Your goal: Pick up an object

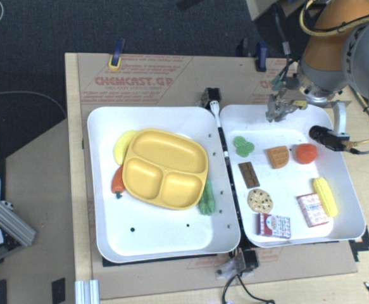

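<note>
Yellow divided tray [164, 168], green broccoli [243, 147], red tomato [306, 153], yellow corn [325, 196], brown speckled cookie [259, 200], white bins [102, 170]

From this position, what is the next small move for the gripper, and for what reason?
Probably it should move toward the camera and lower over the small green broccoli-like toy. The gripper hangs at the far edge of the right white bin with nothing seen between its fingers, and that toy appears to be the closest object, lying apart from the brown bread-like block.
</note>
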Controlling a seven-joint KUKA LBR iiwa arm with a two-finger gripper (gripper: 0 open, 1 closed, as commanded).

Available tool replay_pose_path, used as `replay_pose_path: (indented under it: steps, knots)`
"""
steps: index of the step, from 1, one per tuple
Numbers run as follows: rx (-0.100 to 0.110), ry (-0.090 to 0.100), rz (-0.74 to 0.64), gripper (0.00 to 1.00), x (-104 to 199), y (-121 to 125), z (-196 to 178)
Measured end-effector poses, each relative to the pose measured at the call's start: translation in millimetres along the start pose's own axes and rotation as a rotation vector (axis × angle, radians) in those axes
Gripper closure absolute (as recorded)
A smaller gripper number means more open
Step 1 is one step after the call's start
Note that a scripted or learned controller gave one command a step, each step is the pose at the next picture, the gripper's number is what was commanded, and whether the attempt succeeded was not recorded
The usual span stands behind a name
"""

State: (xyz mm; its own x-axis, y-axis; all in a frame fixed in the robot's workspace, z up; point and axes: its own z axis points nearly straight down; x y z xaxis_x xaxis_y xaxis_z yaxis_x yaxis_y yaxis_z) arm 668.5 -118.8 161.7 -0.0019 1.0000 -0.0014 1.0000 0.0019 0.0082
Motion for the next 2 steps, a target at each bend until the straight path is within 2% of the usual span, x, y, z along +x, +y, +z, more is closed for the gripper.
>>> replay_pose_path:
  steps: [1,2]
  knots:
    - [-0.001,0.0,-0.001,1.0,9.6,7.3,-57.0]
    - [0.004,0.0,0.001,1.0,9.8,8.3,-64.1]
